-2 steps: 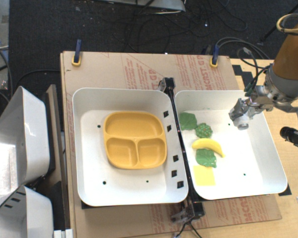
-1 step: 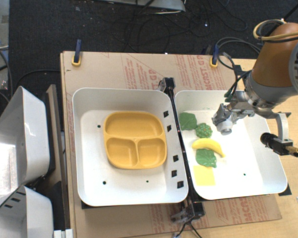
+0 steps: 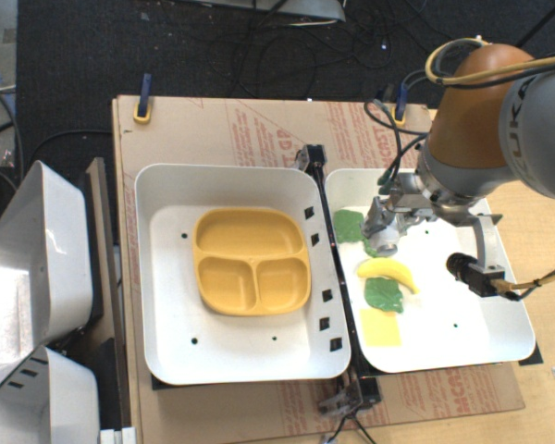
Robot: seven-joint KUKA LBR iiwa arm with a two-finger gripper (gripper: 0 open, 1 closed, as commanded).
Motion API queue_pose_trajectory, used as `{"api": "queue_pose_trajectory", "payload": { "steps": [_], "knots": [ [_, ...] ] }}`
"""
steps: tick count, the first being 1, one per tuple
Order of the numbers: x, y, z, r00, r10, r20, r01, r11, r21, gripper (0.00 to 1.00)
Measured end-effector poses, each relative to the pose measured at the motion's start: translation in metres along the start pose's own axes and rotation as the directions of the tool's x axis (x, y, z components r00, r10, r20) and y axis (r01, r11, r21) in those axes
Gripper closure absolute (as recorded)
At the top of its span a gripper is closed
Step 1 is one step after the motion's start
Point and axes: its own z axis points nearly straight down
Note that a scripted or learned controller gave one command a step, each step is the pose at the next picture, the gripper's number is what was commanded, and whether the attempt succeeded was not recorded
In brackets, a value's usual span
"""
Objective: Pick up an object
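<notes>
Claw: right of centre in the frame, pointing down over the upper left part of the right bin, low above the floor.
Claw state: open or closed cannot be told from this angle.
Arm: grey with an orange band, reaching in from the upper right of the frame and bent down toward the bin.
Banana: yellow, curved, lying flat on the bin floor just below the claw in the picture; contact with the claw cannot be told.
Upper green piece: just left of the claw, close against the left wall of the right bin.
Lower green piece: directly under the banana in the picture, touching its lower edge.
Yellow square: pale, flat, just below the lower green piece, edges meeting.
Right bin: white, shallow, right half of the frame; all four objects grouped in its left part.
Left bin: white, shallow, centre of the frame, side by side with the right bin.
Divided plate: orange-yellow, three compartments, lying flat in the middle of the left bin.
Bench: brown board with red print, under both bins.
White tubs: stacked at the left edge of the frame, off the bench.
</notes>
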Motion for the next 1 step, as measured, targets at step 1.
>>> {"api": "queue_pose_trajectory", "payload": {
  "steps": [1],
  "knots": [
    [0.0507, -0.0096, 0.0086, 1.0, 0.001, 0.001, -0.001, 1.0, 0.002, 1.0]
  ]
}}
